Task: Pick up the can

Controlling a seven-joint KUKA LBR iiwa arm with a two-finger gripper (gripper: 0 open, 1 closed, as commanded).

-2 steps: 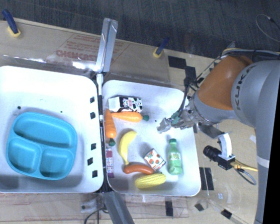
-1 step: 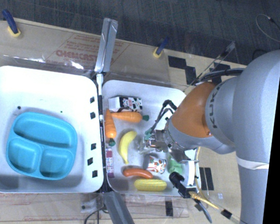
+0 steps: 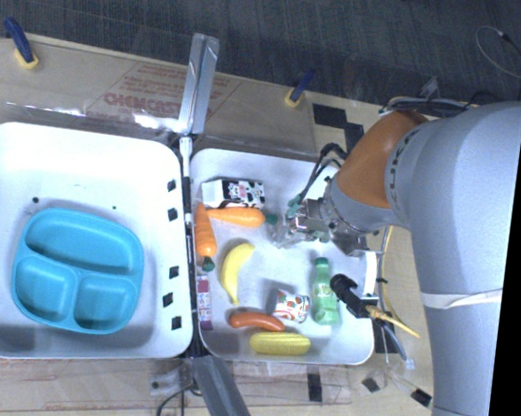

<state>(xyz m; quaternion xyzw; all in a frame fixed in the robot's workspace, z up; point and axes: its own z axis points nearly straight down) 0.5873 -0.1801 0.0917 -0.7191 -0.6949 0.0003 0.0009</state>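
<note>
The can [image 3: 292,306], short with a red and white label, lies in the right bin [image 3: 348,353] near its front, between a green bottle [image 3: 325,293] and a red sausage [image 3: 257,322]. My gripper [image 3: 289,225] hangs over the middle of the right bin, beyond the can and slightly left of it, close to an orange carrot [image 3: 235,216]. Nothing shows in its grasp, and the can rests apart from it.
The right bin also holds a black-and-white carton [image 3: 234,193], a second carrot [image 3: 205,233], a banana [image 3: 234,269] and a yellow piece [image 3: 280,343]. In the left bin [image 3: 2,161] sits a blue divided tray [image 3: 78,269]. The arm's bulk covers the right side.
</note>
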